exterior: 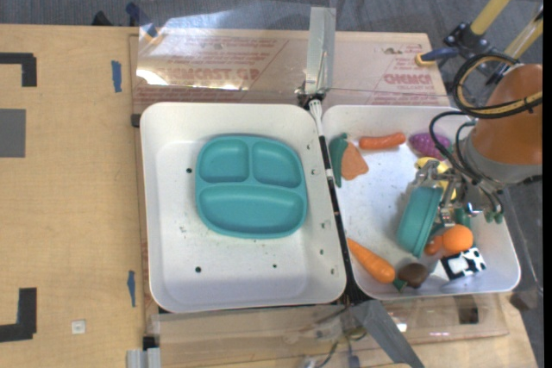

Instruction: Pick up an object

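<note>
Teal, a small bowl (419, 220) stands on edge in the right bin (371, 211), touching the tool (442, 196) at its 8 o'clock. How far the tool is spread cannot be told. An orange ball (456, 238) sits at the tool's 5 o'clock, a carrot (373, 262) further off at 7, another carrot (381, 141) at 10. A teal divided plate (252, 185) lies in the left bin (164, 211).
</note>
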You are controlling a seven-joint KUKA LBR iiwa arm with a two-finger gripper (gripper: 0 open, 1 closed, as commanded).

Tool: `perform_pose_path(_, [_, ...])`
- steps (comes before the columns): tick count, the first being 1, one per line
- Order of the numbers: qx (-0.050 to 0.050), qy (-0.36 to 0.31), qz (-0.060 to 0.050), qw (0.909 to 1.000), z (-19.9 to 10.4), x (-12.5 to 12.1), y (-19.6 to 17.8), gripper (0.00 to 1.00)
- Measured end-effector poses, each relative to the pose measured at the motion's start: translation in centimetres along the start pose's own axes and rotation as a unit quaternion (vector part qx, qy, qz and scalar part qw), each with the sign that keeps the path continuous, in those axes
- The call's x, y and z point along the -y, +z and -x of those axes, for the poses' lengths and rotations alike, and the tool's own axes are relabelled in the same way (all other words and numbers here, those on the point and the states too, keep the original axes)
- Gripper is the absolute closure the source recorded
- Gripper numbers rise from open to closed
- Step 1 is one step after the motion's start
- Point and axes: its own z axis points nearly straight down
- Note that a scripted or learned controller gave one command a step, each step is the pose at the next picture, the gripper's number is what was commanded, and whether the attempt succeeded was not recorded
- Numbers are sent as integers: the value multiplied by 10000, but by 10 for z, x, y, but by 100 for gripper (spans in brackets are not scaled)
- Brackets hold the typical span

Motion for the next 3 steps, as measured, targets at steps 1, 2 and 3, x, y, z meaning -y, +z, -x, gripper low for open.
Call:
perform_pose_path(1, [45,-713,-4,9974,-39,1,-2,0])
perform_pose_path(2, [14,-511,-4,9987,31,26,1,0])
perform_pose_path(3, [-13,1,5,10000,-25,48,4,0])
